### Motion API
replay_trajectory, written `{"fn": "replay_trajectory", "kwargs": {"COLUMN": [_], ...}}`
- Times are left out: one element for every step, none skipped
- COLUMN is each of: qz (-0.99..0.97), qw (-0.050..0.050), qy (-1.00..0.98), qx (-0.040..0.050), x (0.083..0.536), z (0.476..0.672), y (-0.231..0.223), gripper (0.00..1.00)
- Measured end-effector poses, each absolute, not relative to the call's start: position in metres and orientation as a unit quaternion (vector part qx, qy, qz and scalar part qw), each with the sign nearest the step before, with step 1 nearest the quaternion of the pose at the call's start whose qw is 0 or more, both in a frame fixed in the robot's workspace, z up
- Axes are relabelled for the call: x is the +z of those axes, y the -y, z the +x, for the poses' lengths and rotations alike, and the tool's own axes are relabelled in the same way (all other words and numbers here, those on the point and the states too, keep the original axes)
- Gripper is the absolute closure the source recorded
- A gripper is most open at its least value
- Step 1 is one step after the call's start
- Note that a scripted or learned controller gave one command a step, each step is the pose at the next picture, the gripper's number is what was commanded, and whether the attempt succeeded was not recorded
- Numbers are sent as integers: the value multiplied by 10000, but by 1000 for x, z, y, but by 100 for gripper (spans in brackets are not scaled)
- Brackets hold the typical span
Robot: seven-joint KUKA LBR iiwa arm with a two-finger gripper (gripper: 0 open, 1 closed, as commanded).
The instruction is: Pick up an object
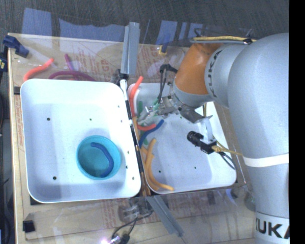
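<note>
Hovering over the right shallow white bin (221, 174), the fingers (151, 111) — I can't tell their state — near light, bendy orange rubber tube (151, 169) below; grab its middle.

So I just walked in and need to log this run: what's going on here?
The arm reaches in over the right bin, its hand low at the bin's left side among a pile of red, blue, green and orange pieces. Whether it holds anything can't be told. The left bin holds a blue bowl.
</note>
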State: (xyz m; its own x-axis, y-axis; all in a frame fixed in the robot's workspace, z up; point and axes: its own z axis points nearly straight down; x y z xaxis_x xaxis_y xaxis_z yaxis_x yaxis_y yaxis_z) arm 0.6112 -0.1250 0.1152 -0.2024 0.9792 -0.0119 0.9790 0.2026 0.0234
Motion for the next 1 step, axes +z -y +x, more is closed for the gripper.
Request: {"fn": "replay_trajectory", "kwargs": {"qz": [6293], "qw": [130], "qy": [-7770], "qx": [46], "x": [125], "z": [612], "y": [125], "gripper": [100]}}
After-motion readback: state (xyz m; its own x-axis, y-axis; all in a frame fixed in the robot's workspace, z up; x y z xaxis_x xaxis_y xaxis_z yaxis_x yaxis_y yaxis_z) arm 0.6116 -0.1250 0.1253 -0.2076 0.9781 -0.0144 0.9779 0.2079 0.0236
